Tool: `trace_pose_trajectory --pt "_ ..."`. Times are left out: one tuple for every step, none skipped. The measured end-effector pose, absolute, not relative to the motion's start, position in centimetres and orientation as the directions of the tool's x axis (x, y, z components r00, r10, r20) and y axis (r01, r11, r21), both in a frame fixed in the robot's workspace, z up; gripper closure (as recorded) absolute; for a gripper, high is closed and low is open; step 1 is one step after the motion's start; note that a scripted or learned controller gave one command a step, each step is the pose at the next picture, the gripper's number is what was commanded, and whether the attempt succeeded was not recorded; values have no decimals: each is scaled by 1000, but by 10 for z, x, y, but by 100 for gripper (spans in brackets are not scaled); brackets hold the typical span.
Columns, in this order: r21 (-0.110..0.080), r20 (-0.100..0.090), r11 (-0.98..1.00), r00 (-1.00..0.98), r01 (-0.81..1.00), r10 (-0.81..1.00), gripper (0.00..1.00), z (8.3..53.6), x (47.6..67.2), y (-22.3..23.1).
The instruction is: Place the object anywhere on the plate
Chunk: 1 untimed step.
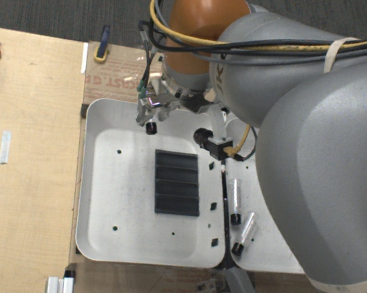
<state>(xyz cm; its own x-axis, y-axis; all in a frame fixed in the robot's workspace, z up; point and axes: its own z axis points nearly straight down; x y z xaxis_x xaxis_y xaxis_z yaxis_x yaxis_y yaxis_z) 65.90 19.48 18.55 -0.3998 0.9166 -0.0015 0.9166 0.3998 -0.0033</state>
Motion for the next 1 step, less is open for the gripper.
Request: trace_pose_trajectory --pt "-3 0 488 -488 873 873 100 179 588 202"
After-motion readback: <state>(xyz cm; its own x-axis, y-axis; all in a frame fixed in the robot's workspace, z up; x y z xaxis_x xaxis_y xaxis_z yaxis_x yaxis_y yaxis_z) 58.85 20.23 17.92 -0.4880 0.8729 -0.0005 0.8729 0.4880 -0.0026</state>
